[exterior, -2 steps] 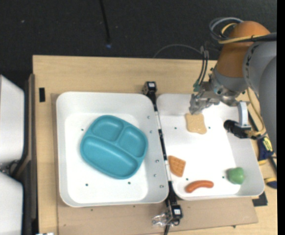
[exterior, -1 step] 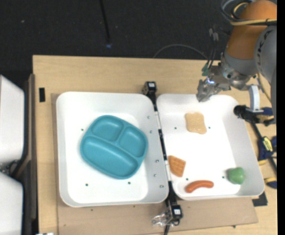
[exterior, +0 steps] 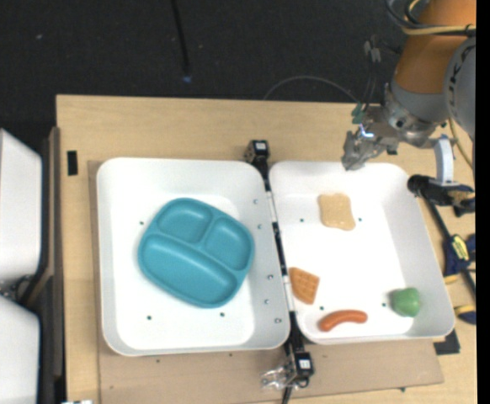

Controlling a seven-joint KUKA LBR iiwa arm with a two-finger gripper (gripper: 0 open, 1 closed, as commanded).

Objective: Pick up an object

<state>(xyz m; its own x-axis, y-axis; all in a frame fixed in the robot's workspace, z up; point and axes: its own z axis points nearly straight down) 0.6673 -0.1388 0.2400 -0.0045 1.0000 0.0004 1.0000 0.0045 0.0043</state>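
The hand (exterior: 356, 156) hovers over the far rim of the right bin (exterior: 413, 204), its grip state impossible to tell, and the nearest thing, a tan bread slice (exterior: 337, 211), lies just toward the camera and slightly left of it

Even overhead light, soft focus

text: none legible | labels: none | numbers: none | signs: none
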